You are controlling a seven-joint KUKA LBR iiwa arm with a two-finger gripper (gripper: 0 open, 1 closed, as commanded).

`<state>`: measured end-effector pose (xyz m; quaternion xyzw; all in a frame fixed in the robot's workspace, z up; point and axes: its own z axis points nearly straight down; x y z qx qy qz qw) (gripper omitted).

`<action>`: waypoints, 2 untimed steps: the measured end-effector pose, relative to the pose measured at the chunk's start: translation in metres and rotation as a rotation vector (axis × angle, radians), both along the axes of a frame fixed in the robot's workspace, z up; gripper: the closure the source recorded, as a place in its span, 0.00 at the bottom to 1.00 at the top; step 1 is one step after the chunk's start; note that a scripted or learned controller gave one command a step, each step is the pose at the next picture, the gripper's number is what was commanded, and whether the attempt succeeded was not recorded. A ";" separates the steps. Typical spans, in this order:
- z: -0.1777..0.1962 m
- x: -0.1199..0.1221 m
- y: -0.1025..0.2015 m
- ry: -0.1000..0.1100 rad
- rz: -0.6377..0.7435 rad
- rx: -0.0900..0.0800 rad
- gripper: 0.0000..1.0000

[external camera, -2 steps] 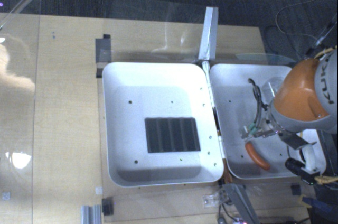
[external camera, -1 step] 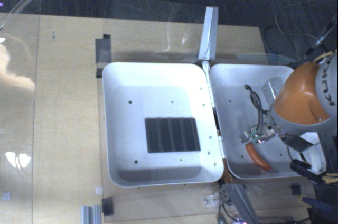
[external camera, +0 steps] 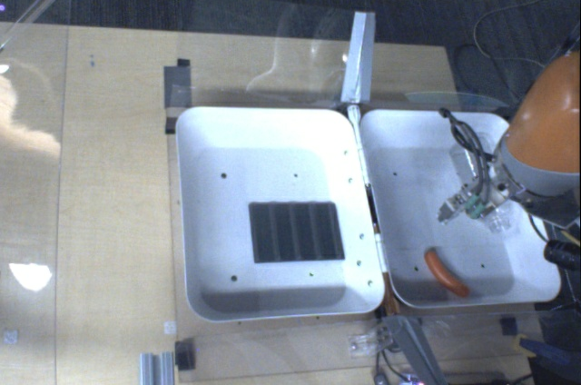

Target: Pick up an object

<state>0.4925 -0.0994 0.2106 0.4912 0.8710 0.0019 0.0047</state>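
An orange-red sausage-shaped object (external camera: 447, 272) lies near the front edge of the right bin (external camera: 408, 147). A dark ribbed rectangular piece (external camera: 296, 231) lies flat in the middle of the left bin (external camera: 218, 147). My gripper (external camera: 468, 207) is over the right bin's middle, pointing down and left, a short way behind and to the right of the sausage and apart from it. Its tip is small and blurred, and I see nothing clearly held in it.
The arm's orange band (external camera: 552, 122) and grey wrist overhang the right bin's right side, with cables (external camera: 461, 136) looping off the wrist. A metal post (external camera: 358, 65) stands behind the seam between the bins. Wooden bench top (external camera: 100, 192) lies to the left.
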 end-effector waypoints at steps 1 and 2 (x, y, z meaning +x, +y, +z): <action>0.000 0.000 0.000 0.001 0.000 0.000 0.00; -0.101 -0.005 0.002 0.007 -0.016 0.002 0.00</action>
